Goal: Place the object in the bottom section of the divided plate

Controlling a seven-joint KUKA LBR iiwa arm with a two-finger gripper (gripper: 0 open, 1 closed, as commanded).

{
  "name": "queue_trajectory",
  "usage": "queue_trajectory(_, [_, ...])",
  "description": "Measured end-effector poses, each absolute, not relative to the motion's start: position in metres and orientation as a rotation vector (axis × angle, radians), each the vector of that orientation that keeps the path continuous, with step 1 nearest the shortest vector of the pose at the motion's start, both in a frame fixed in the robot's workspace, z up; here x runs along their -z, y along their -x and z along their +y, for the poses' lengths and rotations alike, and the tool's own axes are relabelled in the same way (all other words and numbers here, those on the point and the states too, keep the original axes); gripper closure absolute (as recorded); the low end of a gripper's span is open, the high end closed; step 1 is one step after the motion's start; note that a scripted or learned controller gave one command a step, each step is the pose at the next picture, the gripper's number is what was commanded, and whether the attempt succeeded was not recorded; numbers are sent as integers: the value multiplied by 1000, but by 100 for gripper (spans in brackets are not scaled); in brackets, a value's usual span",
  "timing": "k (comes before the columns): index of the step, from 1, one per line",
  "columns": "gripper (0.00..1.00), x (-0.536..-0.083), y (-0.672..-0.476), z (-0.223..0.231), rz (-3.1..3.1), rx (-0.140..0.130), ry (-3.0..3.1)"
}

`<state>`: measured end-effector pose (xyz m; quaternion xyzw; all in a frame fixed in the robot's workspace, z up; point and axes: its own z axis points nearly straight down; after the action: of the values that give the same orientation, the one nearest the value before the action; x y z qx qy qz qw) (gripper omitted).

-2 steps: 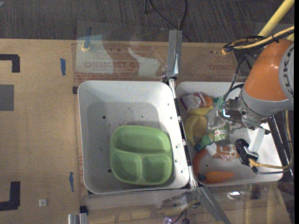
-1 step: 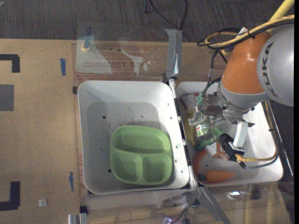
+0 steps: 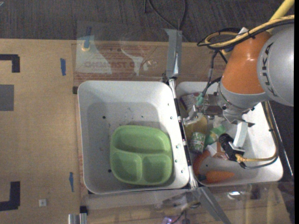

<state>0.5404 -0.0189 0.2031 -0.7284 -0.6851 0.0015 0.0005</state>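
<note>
Wooden bench, left bin: pale green divided plate (three compartments).

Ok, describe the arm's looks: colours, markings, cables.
The arm has a rounded light grey casing with dark KUKA lettering, a broad orange band above the wrist, and a yellow cable along its upper part. Thin dark cables hang beside the band.

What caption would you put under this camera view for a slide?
Arm over the cluttered right bin; green divided plate lies in the left bin.
</note>
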Motion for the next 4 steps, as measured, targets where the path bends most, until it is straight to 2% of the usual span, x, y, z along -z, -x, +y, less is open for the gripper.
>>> queue_trajectory(1, [100, -210, -542, -20, -2150, -9, 2288])
queue_trajectory(2, [100, -181, -538, -61, -2173, -7, 2263])
queue_trajectory(3, [100, -106, -494, -107, -2132, -3, 2305])
queue_trajectory(4, [100, -94, -492, -100, -2343, 21, 2126])
